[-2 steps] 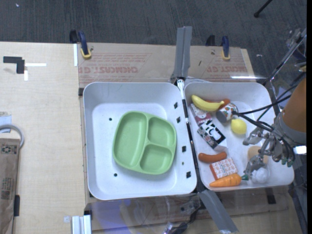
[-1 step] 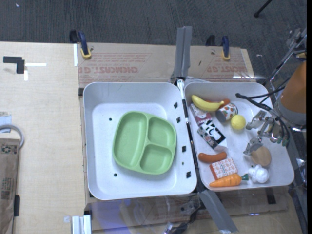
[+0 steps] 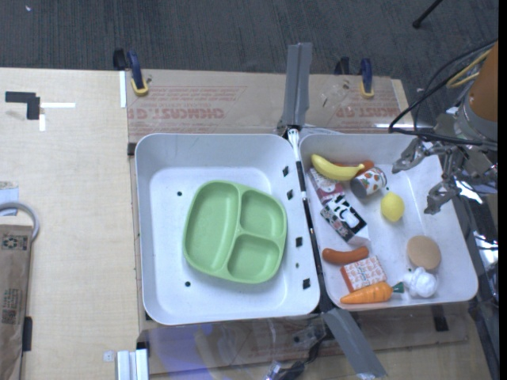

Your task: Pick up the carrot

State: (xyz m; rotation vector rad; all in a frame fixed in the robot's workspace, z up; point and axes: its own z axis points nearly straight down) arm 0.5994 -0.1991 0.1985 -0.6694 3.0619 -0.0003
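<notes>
Carrot point(image 3: 367, 294) lies at the near edge of the right bin point(image 3: 463, 248), just below the patterned packet point(image 3: 363, 273) and beside the white lump point(image 3: 421, 283). Tool point(image 3: 434, 182) hangs released, fingers spread, well beyond the carrot over the bin's far right side. Step judged: approach not begun; next move calls for travel toward the carrot, aligning across its body, then descent.

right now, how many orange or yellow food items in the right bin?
4. Banana along the far wall, lemon mid-bin, sausage below the black-and-white packet, carrot at the near edge. Smaller ones could hide under other items.
</notes>
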